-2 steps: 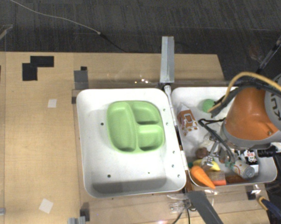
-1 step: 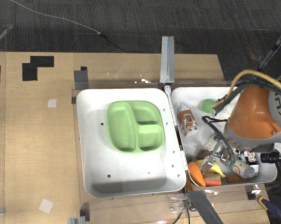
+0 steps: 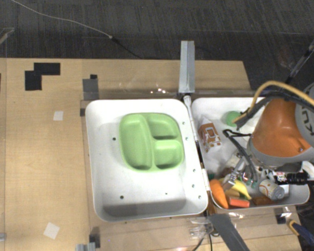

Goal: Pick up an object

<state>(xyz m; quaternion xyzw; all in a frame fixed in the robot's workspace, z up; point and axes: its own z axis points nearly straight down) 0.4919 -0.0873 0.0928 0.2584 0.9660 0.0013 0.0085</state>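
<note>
The gripper [image 3: 241, 175] is sunk among the clutter at the near end of the right bin [image 3: 218, 109]; whether it is spread or pressed together cannot be told. Just left of it an orange carrot-shaped piece [image 3: 218, 193] lies with its long axis running from near the gripper toward the bin's front-left corner; a yellow piece [image 3: 238, 187] touches the gripper's near side. Farther off, up-left, a small white carton [image 3: 210, 136] with brown printing, unreadable, lies on open floor; beyond the divider, the left bin [image 3: 108, 197] holds a green sectioned tray [image 3: 150, 141] with bare margin all round.
</note>
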